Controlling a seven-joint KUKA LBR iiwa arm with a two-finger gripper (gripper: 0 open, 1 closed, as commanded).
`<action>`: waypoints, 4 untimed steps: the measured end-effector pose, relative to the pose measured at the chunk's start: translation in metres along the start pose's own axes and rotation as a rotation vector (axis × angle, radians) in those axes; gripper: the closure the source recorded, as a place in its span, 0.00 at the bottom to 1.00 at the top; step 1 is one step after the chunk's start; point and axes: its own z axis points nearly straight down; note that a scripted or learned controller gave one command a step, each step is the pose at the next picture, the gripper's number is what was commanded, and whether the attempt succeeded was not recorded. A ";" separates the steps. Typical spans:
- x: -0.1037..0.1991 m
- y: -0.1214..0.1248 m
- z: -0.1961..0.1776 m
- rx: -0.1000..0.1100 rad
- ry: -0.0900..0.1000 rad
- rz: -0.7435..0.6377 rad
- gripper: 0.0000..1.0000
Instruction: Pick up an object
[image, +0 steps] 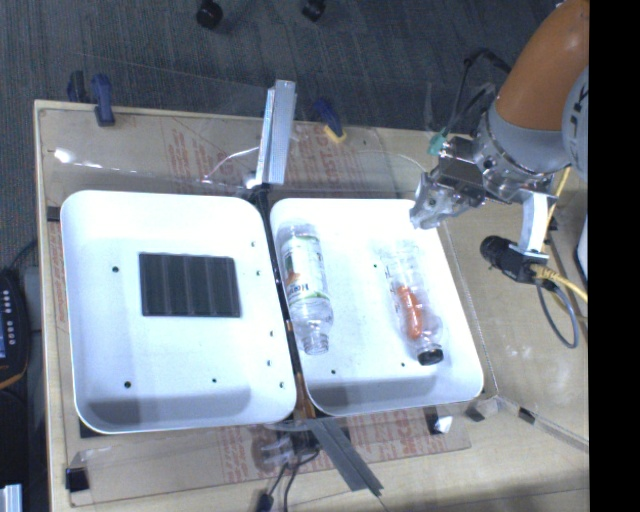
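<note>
Two clear plastic bottles lie in the right bin (340, 395). One with a green and white label (303, 287) lies along the bin's left side, cap toward the front. The other (413, 304) has an orange strip inside and a black cap, and lies toward the bin's right side. My gripper (430, 212) hangs above the bin's far right corner, apart from both bottles, with nothing seen between its fingers.
The left bin (90, 300) holds a flat dark grey ribbed panel (189, 285). A metal bar (274, 135) stands up at the back between the bins. Blue clamps (101, 98) grip the bench's far edge.
</note>
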 end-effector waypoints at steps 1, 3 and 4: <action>0.000 0.000 0.000 0.001 0.000 -0.001 0.00; -0.031 0.018 0.120 0.002 0.001 -0.302 0.00; -0.045 0.002 0.125 0.005 0.001 -0.372 0.00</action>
